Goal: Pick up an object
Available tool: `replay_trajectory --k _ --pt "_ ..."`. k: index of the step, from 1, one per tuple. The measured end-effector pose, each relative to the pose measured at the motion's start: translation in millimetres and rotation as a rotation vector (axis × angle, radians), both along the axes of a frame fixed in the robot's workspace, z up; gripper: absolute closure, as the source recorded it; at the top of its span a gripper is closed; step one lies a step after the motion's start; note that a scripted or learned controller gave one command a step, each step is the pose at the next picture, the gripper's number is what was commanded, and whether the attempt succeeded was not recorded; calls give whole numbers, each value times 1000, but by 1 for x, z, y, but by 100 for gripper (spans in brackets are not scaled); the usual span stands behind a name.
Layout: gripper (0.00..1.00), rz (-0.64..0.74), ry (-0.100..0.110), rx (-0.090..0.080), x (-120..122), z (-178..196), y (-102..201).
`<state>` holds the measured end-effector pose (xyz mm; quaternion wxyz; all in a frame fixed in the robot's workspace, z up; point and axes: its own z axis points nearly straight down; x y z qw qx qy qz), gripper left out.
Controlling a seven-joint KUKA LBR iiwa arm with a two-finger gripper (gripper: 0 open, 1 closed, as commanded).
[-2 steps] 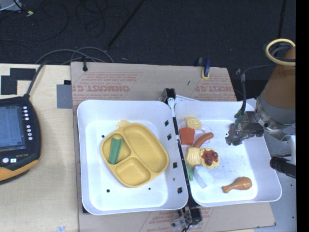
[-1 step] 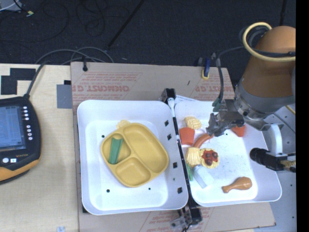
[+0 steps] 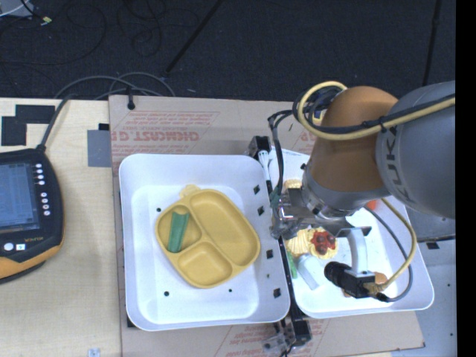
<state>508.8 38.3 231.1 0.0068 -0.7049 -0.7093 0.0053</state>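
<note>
My gripper (image 3: 288,225) reaches down into the right bin (image 3: 416,292), close to its left wall, with the bulky grey and orange wrist hiding most of it. Just beneath it lie a yellow ridged item (image 3: 300,241) and a small red item (image 3: 322,242). A white and green tube-like item (image 3: 306,271) rests a little nearer the front. I see nothing held. In the left bin (image 3: 141,274) a yellow divided plate (image 3: 216,233) carries a green stick-shaped item (image 3: 178,230) in its left compartment.
An orange scrap (image 3: 372,207) peeks out beside the arm at the right bin's far side. A handheld control pendant (image 3: 26,207) lies on the bench at the far left. Cardboard (image 3: 193,129) underlies both bins.
</note>
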Motion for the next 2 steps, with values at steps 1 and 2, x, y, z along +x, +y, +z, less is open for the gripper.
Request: replay_trajectory --k 1,2 --pt "100 -5 -19 -2 -26 114 -5" --pt "100 -1 -14 -3 -32 160 43"
